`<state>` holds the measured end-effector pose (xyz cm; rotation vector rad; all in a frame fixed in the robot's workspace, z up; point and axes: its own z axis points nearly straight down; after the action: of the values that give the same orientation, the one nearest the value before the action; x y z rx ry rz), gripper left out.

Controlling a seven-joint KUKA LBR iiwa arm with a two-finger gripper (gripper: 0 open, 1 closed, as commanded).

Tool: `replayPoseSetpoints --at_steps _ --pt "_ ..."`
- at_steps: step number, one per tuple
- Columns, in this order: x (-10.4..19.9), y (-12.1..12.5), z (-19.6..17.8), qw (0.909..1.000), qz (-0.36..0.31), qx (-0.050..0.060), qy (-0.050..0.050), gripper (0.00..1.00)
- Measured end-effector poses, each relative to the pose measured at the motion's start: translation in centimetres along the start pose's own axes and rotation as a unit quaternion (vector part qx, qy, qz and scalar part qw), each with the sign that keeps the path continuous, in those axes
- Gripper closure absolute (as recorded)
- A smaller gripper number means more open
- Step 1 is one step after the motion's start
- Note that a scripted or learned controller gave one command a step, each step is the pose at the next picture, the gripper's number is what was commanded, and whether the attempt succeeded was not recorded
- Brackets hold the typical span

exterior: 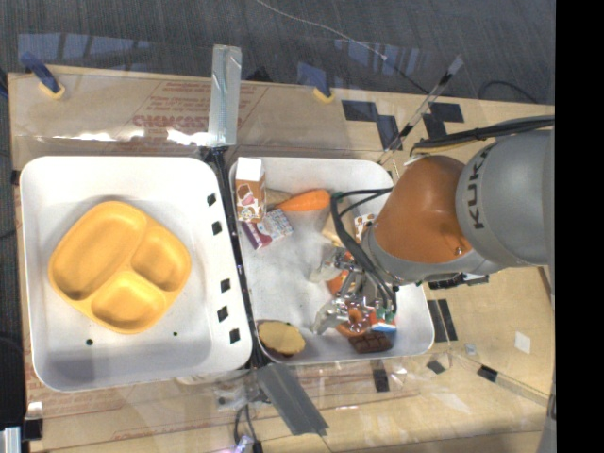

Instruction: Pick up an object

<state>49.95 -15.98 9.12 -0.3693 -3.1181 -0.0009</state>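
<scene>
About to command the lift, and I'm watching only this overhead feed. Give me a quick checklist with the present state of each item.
1. Tool over the right bin: ok.
2. Finger state: cannot tell; wrist and cables hide it.
3. Object between the fingers: cannot tell.
4. Clutter near the tool: not ok; small items crowd it.
5. Carrot and cookie away from the tool: ok.
6. Yellow tray lying in the left bin: ok.

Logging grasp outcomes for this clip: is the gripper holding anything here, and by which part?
Cannot be told. The gripper is down among the cluttered items at the near right of the right bin, and no item shows clearly between its fingers.
</scene>
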Motion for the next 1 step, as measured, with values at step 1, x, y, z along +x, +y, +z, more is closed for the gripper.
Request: replayPoseSetpoints --at_steps 1 --pt "-4.08 4.22 -0.10 0.9972 0.075 0.000 -0.001 0.00"
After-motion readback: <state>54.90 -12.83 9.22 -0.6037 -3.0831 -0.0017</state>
